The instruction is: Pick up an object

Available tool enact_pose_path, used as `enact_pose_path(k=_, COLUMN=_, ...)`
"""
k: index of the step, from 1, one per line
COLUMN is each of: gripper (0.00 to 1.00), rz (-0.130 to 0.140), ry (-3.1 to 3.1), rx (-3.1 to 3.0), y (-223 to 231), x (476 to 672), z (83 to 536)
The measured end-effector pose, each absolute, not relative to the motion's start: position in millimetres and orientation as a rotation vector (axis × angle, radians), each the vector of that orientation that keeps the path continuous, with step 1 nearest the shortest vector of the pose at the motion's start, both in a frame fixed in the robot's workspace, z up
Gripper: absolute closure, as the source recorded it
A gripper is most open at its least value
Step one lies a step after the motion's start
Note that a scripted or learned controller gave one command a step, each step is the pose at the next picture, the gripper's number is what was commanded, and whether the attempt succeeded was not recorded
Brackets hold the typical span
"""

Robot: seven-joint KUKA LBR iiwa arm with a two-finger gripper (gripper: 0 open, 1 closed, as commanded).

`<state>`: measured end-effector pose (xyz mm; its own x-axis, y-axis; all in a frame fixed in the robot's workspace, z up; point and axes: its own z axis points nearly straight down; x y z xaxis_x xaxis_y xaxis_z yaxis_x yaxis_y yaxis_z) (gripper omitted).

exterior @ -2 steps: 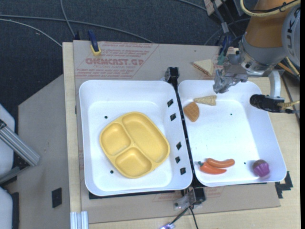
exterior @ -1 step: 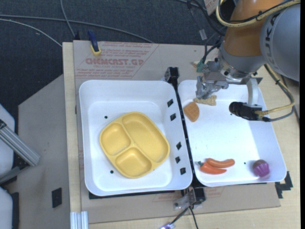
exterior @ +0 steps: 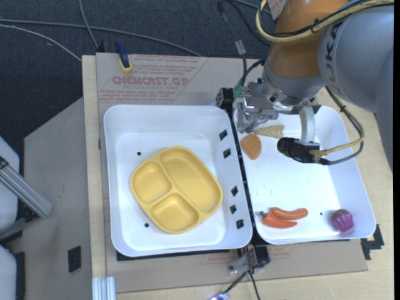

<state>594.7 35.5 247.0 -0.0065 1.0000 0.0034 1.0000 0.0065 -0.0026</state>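
Sausage (exterior: 287, 214) by right bin's (exterior: 312, 186) near edge | gripper (exterior: 251, 119) over far-left corner, jaws' state unclear | drop straight onto orange cookie (exterior: 251, 146)

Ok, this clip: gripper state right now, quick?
Gripper: cannot be told; it sits low at the right bin's upper left corner, just above the tan food piece.

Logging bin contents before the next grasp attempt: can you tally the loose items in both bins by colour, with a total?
Yellow: 1, the divided tray in the left bin
Orange or tan: 4, the round piece, the pale wedge, the hot dog and the carrot in the right bin
Purple: 1, the small round item
Total: 6
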Motion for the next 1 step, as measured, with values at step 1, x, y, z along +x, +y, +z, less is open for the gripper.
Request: enact_pose_path(k=1, gripper=1.00, rz=0.003, ry=-2.224, rx=-2.211, y=88.1, x=579.0, z=229.2)
